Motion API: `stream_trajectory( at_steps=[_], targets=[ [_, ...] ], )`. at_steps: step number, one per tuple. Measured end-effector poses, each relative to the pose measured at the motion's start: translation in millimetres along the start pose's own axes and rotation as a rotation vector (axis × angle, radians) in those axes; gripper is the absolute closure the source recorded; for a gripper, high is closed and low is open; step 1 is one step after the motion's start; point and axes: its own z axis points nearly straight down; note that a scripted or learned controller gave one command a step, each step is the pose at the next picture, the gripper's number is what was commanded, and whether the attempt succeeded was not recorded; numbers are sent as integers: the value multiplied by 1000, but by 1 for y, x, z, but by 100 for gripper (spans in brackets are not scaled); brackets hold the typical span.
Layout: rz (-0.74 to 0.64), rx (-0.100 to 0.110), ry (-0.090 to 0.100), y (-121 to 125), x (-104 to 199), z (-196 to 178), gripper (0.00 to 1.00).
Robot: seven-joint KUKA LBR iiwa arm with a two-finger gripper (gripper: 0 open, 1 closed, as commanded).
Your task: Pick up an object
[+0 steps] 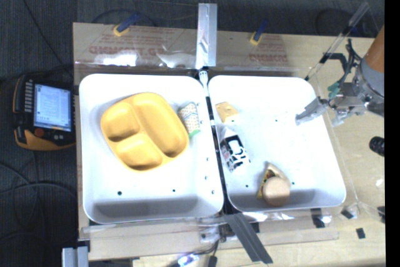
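Observation:
My gripper [310,112] hangs over the right edge of the right bin [294,87], with nothing seen in it. In that bin lie a small tan block [226,112] near the left wall, a black-and-white packet [233,152] below it, and a round tan lump [275,187] at the front. All three lie well to the left of or in front of the gripper. The left bin [94,184] holds a yellow divided tray [144,130] and a small roll with a green end [190,118] beside the tray.
A metal divider strip [207,40] stands at the back between the bins. A handheld controller with a lit screen [47,110] lies left of the bench. Cables and the arm's wrist [365,87] crowd the right side.

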Motion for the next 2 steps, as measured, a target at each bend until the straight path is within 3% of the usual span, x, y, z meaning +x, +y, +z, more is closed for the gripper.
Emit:
stream_trajectory(
  at_steps=[1, 2],
  targets=[
    [283, 3, 0, 8, 46, 117, 0],
    [451, -8, 0, 46, 59, 175, 0]
  ],
)
